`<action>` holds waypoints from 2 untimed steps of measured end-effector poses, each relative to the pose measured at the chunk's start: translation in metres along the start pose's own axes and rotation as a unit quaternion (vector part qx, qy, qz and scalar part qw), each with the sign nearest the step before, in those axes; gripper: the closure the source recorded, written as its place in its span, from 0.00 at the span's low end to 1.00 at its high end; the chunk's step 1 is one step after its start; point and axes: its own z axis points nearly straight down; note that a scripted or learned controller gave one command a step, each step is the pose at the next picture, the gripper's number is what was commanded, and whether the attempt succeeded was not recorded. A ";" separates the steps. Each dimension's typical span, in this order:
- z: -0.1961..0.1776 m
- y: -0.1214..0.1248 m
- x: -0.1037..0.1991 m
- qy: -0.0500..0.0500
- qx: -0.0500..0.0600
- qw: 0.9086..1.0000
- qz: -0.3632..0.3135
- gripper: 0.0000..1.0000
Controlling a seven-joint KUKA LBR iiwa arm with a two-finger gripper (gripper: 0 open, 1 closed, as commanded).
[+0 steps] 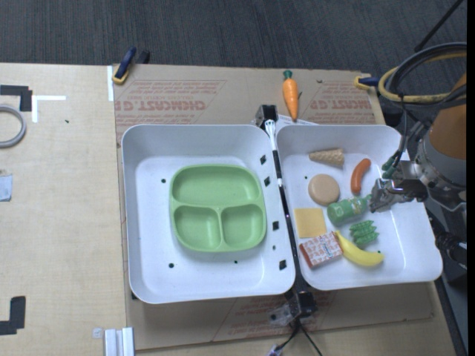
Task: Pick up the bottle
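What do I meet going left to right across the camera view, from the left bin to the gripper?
Green three-compartment plate → yellow cheese square → green bottle lying on its side → orange-red sausage → gripper.

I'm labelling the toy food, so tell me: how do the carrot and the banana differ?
The carrot is orange with a green top; the banana is yellow. The carrot lies on the cardboard beyond the bins; the banana lies in the right bin, beside the red-and-white box. The carrot looks straight and tapered; the banana curves. Both are small, elongated, and apart from the gripper.
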 end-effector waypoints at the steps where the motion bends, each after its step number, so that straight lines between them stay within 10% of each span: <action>1: 0.070 -0.004 0.060 0.000 0.001 0.995 0.101 1.00; 2: 0.070 -0.006 0.106 0.000 0.000 0.962 0.272 1.00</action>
